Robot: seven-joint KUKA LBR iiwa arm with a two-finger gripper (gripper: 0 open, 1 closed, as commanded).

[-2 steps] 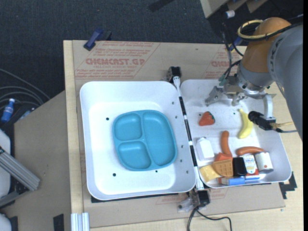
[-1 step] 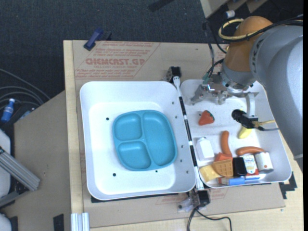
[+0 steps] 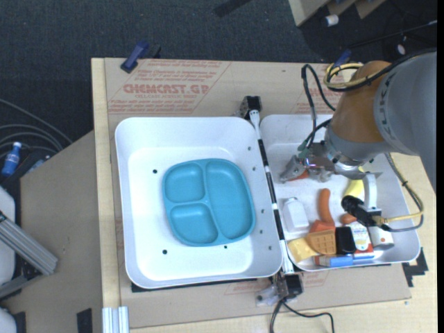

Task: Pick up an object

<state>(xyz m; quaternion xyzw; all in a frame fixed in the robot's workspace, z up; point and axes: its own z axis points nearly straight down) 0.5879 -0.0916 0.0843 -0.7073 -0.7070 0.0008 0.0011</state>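
We read "CHEMCAST" on the surface (image 3: 166,87) behind the left bin (image 3: 135,186), claw (image 3: 300,168) over the right bin (image 3: 395,245), grip state unclear.

Small objects gathered in the right bin (image 3: 395,186), mostly at its near corner: an orange sausage-like piece (image 3: 324,201) lying lengthwise, a white block (image 3: 295,214) beside the dividing wall, a tan cracker-like square (image 3: 320,242), a yellow wedge (image 3: 299,249), a yellow piece (image 3: 356,188), a blue pen-like stick (image 3: 347,260) along the near wall.
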